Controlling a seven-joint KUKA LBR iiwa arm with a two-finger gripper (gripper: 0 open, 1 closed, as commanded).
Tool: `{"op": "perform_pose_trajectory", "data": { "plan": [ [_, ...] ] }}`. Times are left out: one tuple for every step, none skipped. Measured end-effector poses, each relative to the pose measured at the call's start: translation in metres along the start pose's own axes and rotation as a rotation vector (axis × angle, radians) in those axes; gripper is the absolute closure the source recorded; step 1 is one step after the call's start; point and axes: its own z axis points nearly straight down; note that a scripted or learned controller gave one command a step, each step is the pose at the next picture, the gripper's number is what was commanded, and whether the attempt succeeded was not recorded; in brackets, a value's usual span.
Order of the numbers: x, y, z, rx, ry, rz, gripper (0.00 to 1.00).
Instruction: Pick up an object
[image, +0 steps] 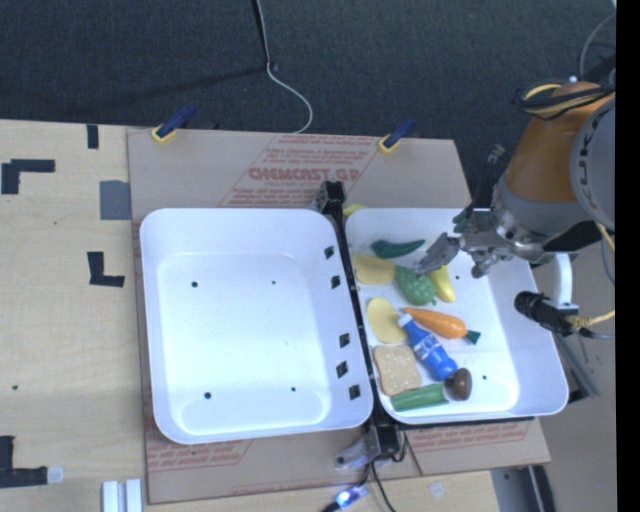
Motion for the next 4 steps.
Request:
{"op": "perform_pose_trajectory", "data": {
  "plan": [
    [-0.001,-0.019,0.113,0.004,0.0,0.001,0.0],
    [-0.001,-0.017,0.097,-0.001,-0.002,-0.001,1.0],
    [0.075,0.011,0.001,-0.01,0.001,-0.008,1.0],
    [0.129,-0.028,0.008,0.003,0.002,-0.004,1.0]
  ]
}}
